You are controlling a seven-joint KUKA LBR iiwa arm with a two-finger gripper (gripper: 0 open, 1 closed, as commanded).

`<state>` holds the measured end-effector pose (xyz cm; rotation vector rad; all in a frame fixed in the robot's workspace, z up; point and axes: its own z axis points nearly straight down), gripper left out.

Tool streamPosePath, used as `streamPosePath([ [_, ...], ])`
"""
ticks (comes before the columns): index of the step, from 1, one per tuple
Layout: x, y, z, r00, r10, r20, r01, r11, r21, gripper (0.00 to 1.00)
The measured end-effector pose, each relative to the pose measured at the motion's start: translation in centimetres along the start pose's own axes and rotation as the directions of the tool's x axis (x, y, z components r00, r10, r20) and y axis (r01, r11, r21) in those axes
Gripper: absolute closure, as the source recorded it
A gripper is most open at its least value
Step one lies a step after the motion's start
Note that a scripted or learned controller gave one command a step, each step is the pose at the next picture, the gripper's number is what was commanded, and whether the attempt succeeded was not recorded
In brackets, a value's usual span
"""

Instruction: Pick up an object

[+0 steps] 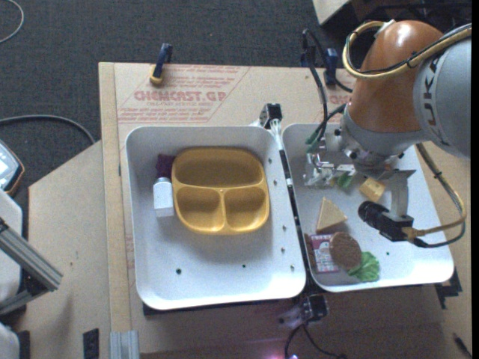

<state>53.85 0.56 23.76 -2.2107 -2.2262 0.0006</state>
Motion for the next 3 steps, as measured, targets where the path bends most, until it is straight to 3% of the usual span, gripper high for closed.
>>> streamPosePath([
  [1, 5.2, -0.2, 0.8, 1.000, 0.001, 0.000, -0.001, 1.000, 0.001, 1.00],
  [3, 4.7, -0.2, 1.6, 1.000, 0.008, 0.003, -0.008, 1.000, 0.001, 1.00],
])
